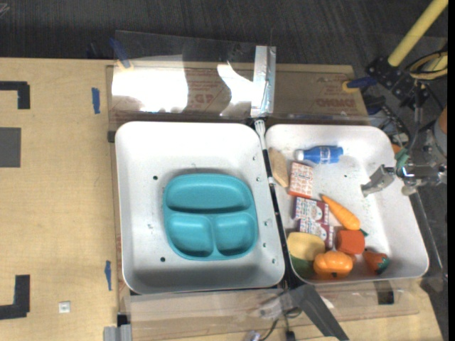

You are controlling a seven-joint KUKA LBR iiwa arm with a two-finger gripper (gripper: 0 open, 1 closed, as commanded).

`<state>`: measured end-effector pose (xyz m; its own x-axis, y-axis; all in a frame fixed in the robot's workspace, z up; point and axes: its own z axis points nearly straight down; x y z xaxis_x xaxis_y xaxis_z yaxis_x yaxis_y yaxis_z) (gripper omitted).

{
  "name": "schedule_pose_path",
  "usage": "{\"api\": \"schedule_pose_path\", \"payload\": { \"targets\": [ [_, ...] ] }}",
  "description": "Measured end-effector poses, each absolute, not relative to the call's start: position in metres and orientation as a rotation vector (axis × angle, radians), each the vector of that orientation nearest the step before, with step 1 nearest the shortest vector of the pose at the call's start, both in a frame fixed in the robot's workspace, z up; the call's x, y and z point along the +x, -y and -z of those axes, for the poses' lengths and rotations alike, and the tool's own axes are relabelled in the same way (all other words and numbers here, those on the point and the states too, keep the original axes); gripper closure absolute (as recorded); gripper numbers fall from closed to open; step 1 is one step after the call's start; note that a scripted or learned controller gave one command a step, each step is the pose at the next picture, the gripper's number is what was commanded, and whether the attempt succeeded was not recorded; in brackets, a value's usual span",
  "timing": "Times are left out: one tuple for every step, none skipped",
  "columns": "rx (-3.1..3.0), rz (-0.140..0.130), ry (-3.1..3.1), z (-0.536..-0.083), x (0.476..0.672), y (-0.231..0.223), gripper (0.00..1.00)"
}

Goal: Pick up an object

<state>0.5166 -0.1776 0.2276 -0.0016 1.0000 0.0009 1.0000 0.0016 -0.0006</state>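
You have the gripper [384,178] at three o'clock over the right bin [398,222], near its right wall, above bare white floor; you cannot tell how it is set. The objects crowd that bin's left and six o'clock side: a blue bottle [320,153] at twelve, small printed cartons [301,180], a carrot [342,213], an orange pumpkin [333,263] and a yellow piece [304,246]. At nine o'clock, the left bin [135,212] holds a teal divided tray [210,215]

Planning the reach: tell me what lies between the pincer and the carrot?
In the camera view, bare white bin floor separates the pincer from the carrot.
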Motion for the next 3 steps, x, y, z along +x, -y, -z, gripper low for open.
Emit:
{"api": "schedule_pose_path", "payload": {
  "targets": [
    [-2.159, 0.013, 2.301, -0.103, 0.523, 0.142, 0.0],
    [-1.86, 0.01, 2.543, -0.103, 0.539, 0.153, 0.0],
    [-1.863, 0.014, 2.543, -0.114, 0.54, 0.153, 1.0]
  ]
}}
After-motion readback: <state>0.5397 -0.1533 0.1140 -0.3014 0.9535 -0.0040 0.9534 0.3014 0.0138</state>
